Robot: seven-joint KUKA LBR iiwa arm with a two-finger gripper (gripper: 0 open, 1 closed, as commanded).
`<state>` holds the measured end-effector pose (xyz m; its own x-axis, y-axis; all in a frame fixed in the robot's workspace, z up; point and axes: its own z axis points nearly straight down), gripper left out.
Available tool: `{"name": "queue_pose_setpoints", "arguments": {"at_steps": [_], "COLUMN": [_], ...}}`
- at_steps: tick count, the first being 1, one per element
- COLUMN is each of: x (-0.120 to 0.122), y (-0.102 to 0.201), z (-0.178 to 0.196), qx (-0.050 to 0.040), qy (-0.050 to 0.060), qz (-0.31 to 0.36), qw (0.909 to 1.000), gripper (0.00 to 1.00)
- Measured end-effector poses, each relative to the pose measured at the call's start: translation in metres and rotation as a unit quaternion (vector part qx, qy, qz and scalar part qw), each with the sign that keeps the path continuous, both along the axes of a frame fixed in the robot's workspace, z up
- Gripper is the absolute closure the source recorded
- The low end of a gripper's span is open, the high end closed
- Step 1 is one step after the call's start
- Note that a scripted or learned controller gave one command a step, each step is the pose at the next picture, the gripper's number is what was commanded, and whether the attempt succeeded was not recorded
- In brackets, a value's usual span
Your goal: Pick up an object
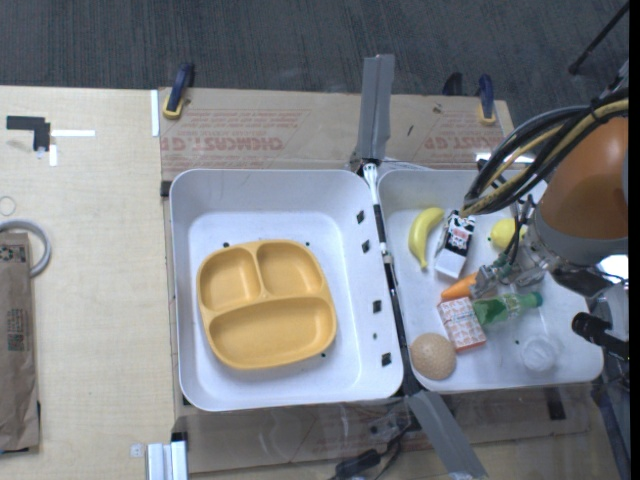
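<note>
1. Camera view, left bin (178, 268): a yellow divided plate (265, 303) with three compartments lies flat in the middle, slightly nearer the bin's left wall, well apart from everything else.
2. Right bin (572, 366), far-left corner: a banana (424, 234) lies along the left wall. Just beside it, toward the middle, stands a small black-and-white carton (455, 243).
3. A small yellow fruit (503, 233) sits near the bin's far edge, close under the arm's cables.
4. Middle of the right bin: an orange carrot (459, 289) lies aslant. Next to it, toward the right, lies a clear bottle with green contents (503, 310), on its side.
5. A red-and-white patterned packet (461, 324) lies just on the near side of the carrot, touching the bottle's left end. A tan round lump (433, 355) sits in the near-left corner.
6. A clear plastic cup (538, 352) rests near the bin's near-right corner.
7. The arm (590, 183) reaches over the right wall, and the gripper (503, 276) hangs over the carrot's right end and the bottle. Whether it is wide, narrow or holding anything cannot be told.
8. The bench (90, 268) bears a brown paper bag (18, 348) at its left edge.
</note>
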<state>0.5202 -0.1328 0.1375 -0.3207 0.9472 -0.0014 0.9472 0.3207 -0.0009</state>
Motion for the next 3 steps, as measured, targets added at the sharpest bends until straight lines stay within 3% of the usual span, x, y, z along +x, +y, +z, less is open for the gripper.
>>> {"name": "queue_pose_setpoints", "arguments": {"at_steps": [1, 2, 3], "x": [0.047, 0.026, -0.021], "y": [0.014, 0.053, 0.018], "z": [-0.046, 0.061, -0.009], "qx": [0.0000, 0.0001, 0.0007], "qy": [0.000, 0.000, 0.001], "qz": [-0.124, -0.016, 0.057], "qw": [0.9923, 0.9999, 0.9984], "gripper": [1.00, 1.00, 1.00]}}
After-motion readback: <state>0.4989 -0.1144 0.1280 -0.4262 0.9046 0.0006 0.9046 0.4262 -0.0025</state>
